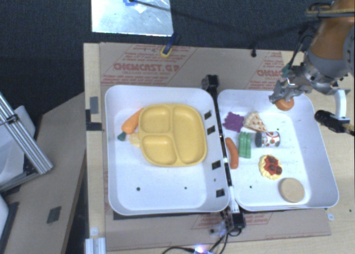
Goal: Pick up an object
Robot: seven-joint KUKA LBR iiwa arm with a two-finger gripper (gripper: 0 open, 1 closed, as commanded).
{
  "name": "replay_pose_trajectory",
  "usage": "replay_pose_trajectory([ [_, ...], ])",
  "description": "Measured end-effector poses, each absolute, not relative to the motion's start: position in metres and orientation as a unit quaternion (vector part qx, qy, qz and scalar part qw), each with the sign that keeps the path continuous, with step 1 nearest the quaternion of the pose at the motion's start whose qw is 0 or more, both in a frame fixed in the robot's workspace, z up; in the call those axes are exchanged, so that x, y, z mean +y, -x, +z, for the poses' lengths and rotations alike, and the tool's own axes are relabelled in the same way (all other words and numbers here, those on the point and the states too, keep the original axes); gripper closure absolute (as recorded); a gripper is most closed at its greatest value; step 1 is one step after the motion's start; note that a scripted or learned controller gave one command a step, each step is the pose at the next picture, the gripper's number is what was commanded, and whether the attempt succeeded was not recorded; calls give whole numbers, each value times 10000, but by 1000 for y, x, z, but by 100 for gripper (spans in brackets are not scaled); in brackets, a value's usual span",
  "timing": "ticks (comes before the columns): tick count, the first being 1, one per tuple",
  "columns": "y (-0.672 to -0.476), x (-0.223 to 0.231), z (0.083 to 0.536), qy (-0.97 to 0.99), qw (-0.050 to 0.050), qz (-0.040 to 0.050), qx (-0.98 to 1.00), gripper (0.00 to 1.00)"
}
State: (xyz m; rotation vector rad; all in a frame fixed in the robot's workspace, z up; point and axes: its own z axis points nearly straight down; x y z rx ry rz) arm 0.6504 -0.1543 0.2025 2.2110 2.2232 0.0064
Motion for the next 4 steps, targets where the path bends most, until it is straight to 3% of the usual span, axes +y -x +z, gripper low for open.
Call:
replay_pose_trajectory([
  [1,-652,-154,227,-7051,24,17,7091,100],
  [4,-648,9,233,-7038,-3,15,7104,100],
])
